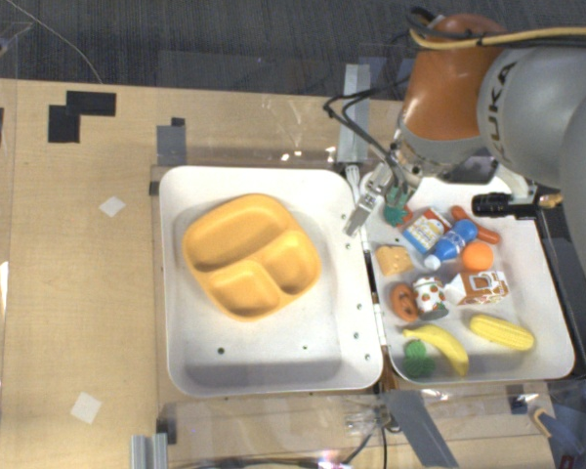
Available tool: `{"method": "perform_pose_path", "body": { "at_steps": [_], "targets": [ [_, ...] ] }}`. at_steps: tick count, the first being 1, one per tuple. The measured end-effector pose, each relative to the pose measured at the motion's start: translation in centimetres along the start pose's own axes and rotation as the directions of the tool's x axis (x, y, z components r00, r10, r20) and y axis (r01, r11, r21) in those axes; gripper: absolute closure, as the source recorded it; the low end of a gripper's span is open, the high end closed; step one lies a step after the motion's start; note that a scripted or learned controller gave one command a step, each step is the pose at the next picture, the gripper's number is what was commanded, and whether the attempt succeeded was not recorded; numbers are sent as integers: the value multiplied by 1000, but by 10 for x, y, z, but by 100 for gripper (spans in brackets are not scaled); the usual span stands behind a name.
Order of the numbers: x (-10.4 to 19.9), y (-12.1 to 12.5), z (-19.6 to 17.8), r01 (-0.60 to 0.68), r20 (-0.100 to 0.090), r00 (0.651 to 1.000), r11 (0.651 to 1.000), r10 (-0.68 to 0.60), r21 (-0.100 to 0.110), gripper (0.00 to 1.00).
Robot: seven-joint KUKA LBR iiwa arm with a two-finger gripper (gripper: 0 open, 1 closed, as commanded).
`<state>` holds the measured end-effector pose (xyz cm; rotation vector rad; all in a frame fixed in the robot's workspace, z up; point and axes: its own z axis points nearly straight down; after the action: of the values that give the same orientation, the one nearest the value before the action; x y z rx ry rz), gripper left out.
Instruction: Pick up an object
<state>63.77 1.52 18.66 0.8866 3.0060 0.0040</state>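
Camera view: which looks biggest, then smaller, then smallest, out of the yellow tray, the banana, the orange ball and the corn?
1. Yellow tray, by far the biggest.
2. Banana and corn: they look about the same, so I won't rank them.
3. Orange ball, the smallest.

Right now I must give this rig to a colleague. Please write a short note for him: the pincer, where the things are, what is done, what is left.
Pincer: over the upper left corner of the right bin, near the divider. It holds nothing I can see; finger state unclear.
Left bin: one yellow tray with compartments.
Right bin: the toy food lies in a cluster, among it a banana, a corn cob, an orange, a blue bottle, a donut and a green piece just under the pincer.
Done: nothing is picked yet.
Left: grasp one object and lift it; the green piece seems nearest.
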Motion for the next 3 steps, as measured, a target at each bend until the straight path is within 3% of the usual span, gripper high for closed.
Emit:
{"method": "perform_pose_path", "body": {
  "at_steps": [1,2,3],
  "targets": [
    [-2,2,-14,5,8,1000,1000,-5,-5,100],
    [-1,2,-13,6,8,1000,1000,-6,-5,0],
    [119,6,1,-178,-4,984,984,178,1,0]
  ]
}}
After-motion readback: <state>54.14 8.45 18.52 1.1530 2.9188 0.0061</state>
